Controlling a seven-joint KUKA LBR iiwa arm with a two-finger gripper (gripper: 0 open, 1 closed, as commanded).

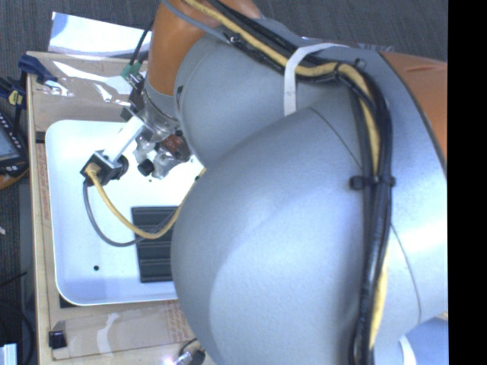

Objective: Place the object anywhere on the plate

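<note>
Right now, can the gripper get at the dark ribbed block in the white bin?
Probably yes: the gripper hangs over the same bin near the block, nothing lies between them, though the arm hides the block's right edge.

**No legible text in frame**

Went over every surface I can see, nothing reads.
- Paper sheet (pixel 87 35), top left: glare and haze, no print resolvable.
- Dark device (pixel 7 139) at the left edge: cropped and blurred, no characters.
- White strap (pixel 291 78) round my arm's cables: no lettering I can make out.
- My gripper (pixel 158 158) and the orange band (pixel 171 44) above it: no logo, number or sticker legible.
- White bin (pixel 65 196): no markings readable on floor or rim.
</note>
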